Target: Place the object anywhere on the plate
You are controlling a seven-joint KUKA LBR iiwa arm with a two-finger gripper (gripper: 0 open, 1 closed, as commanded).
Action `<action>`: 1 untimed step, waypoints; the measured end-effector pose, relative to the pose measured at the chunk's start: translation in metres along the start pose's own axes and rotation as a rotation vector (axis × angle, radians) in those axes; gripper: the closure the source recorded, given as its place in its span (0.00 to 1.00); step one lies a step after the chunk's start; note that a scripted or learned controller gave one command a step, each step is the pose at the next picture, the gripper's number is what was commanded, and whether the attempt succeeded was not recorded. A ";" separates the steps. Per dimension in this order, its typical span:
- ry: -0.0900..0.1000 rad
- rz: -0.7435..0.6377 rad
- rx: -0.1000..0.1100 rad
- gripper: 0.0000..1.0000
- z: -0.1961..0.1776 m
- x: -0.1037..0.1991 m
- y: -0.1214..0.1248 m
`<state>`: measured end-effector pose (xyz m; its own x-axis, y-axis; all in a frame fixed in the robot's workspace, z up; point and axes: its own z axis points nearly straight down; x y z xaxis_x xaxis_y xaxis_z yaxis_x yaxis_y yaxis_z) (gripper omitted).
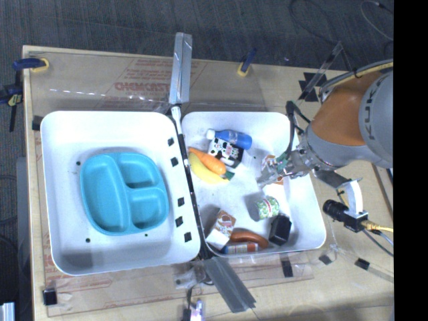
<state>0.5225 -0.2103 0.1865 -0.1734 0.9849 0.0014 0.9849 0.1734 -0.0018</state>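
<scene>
A light blue divided plate lies in the left bin. My gripper hangs low over the right side of the right bin, just above a green and white can. Further left in that bin lie a yellow banana and an orange carrot. A cow-patterned bottle with a blue cap lies behind them. The arm hides what is directly under the gripper.
At the front of the right bin are a small carton, a brown sausage-shaped piece and a black block. A ridge with black clips divides the two bins.
</scene>
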 end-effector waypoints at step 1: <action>-0.001 0.068 -0.001 1.00 -0.011 0.041 0.041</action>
<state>0.5560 -0.1626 0.1974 -0.1057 0.9944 0.0003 0.9944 0.1057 -0.0013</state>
